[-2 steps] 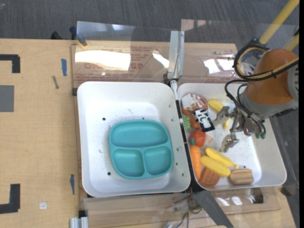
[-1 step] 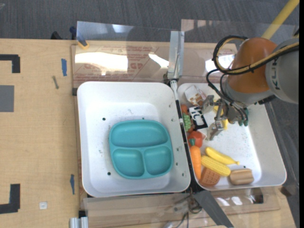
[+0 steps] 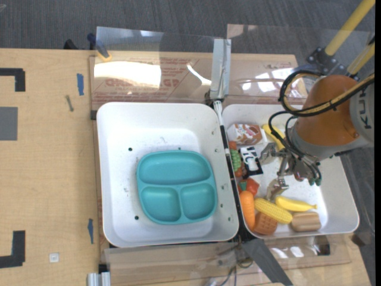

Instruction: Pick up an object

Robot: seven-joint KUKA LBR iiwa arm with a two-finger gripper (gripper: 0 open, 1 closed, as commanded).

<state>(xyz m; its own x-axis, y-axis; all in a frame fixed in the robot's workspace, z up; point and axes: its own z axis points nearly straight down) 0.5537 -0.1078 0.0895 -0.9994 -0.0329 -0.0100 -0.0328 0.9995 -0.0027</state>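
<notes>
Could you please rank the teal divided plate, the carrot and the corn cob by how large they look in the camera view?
1. teal divided plate
2-3. carrot and corn cob: too alike to rank.

2 white bins; 1 teal tray, 1 banana, 1 corn cob

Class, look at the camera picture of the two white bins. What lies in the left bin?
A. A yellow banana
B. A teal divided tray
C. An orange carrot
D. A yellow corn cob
B: the teal divided tray lies flat in the left bin, while the corn cob, carrot and banana all lie in the right bin.
</notes>
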